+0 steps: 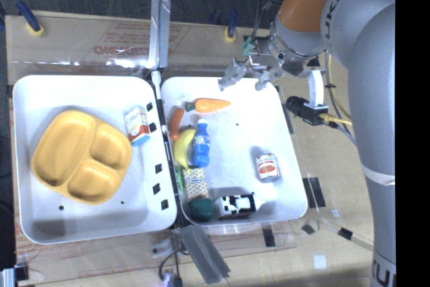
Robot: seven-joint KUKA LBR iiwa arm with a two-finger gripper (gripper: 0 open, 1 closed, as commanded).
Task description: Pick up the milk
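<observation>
Gripper [245,78] is seen over right white bin [285,144] far rim, fingers apart, nothing held. Black-and-white cow-print milk carton [237,205] is lying against near wall, dark green ball [200,209] touching, open floor rightward.

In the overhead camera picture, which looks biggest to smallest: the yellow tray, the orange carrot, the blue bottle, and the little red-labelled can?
1. Yellow three-compartment plastic tray, by far the largest.
2. Orange carrot and blue plastic bottle: similar in length, too close to rank.
3. Small red-labelled can, the smallest.
</observation>
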